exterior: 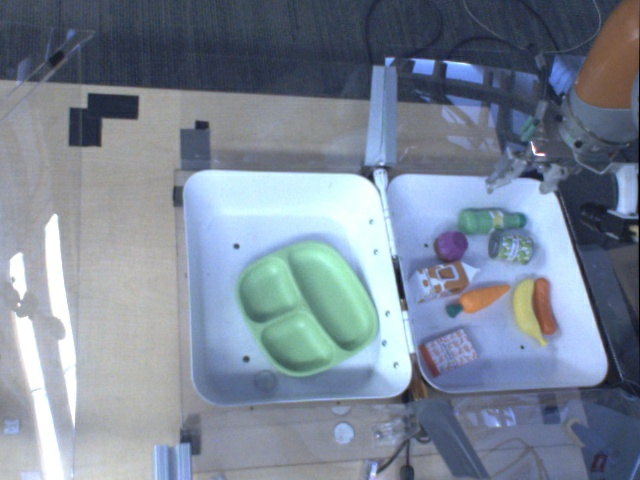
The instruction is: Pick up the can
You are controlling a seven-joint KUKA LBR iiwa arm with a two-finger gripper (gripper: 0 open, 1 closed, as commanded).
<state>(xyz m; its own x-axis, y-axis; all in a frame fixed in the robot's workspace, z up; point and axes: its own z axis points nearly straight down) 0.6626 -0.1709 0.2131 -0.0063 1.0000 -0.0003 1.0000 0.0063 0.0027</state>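
The can [511, 248] lies on its side in the right bin [585, 363], silver with a green label, just below a green bottle [492, 220]. My gripper [523, 177] hangs over the far rim of that bin, beyond the bottle and apart from the can. It is open, its two fingers [497, 176] spread wide with nothing between them. The orange band of the arm [612, 53] shows at the top right.
A purple fruit [451, 246], small carton [443, 280], carrot [480, 298], banana [524, 311], red sausage [544, 305] and red box [449, 351] share the right bin. The left bin [215, 368] holds a green divided plate [307, 308]. A metal divider [378, 118] stands between the bins.
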